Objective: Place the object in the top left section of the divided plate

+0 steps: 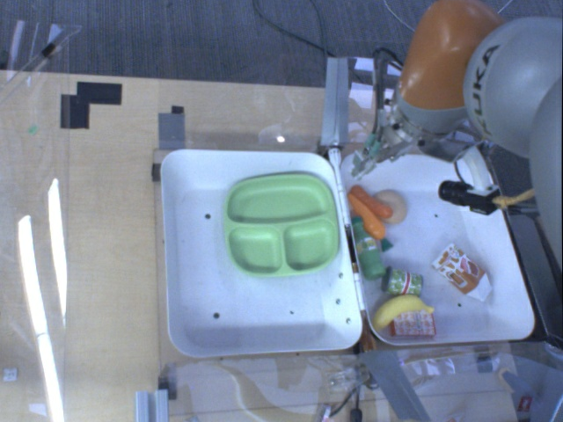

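Observation:
A light green divided plate (pixel 283 223) lies in the left bin (pixel 193 262), with one long section at the back and two smaller ones at the front; all three hold nothing. My gripper (pixel 369 156) hangs over the back left corner of the right bin (pixel 506 262), just above and behind two orange carrots (pixel 369 209). A pale round object (pixel 393 204) rests beside the carrots. Nothing is visibly held.
The right bin also holds a green bottle (pixel 369 255), a small green can (pixel 405 281), a banana (pixel 400 309), a red packet (pixel 413 325) and a white-and-orange carton (pixel 459 271). A metal divider (pixel 334 104) runs between the bins.

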